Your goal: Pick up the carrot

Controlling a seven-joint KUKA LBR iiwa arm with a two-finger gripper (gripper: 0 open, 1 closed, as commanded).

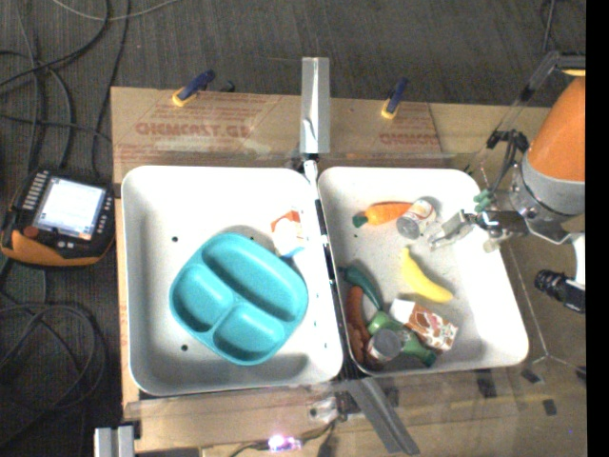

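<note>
1. Far left, off the bench, a handheld control pendant [59,217] with an orange rim lies on the dark floor among black cables; its screen glows pale.
2. The left bin [143,284] holds a teal divided tray [239,296], sitting slightly askew toward the bin's near side; just beyond the tray's far right corner, against the wall between the bins, lies a small orange-and-white packet [288,233].
3. At the back edge of the bench stand two blue-and-yellow clamps [193,87]; an upright metal post [314,108] rises between the bins.
4. The right bin [495,322] carries the rest; the carrot [384,213] lies on its side near the far wall, green end pointing left, its orange tip touching a small silver can [418,216].
5. Nearer me, a banana [422,280] lies alone mid-bin; in the near left corner a heap of a brown sausage [356,314], a green bottle [385,336] and a printed red-and-white packet [433,328] crowd together.
6. The gripper [453,229] hangs just right of the can, near the carrot but apart from it; its fingers look nearly closed with nothing between them, though the blur makes that hard to swear to; the grey arm with its orange band [561,136] reaches in from the right.
</note>
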